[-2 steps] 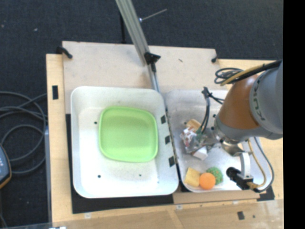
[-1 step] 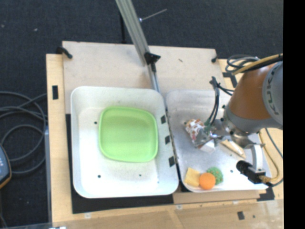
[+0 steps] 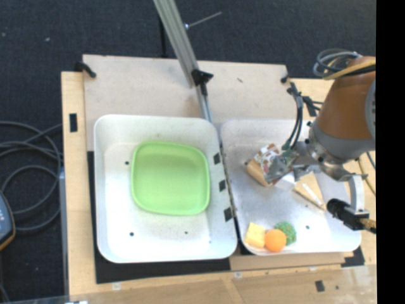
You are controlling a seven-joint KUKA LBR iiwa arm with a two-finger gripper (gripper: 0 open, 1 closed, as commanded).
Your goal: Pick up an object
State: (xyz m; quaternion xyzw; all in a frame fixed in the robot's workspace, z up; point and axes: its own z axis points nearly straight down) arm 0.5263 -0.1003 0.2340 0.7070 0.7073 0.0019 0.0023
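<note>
The wooden desk [image 3: 152, 75] carries 2 shallow white bins side by side: the left bin [image 3: 111, 189] at 9 o'clock, the right bin [image 3: 253, 138] at 3 o'clock.

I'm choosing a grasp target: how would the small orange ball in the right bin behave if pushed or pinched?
The orange ball looks round and smooth, so it would probably roll or slip when nudged. It rests against a yellow block and a green piece, which may limit rolling. It is small, likely light.

No text, label or number can be read (everything too small or blurred).
</note>
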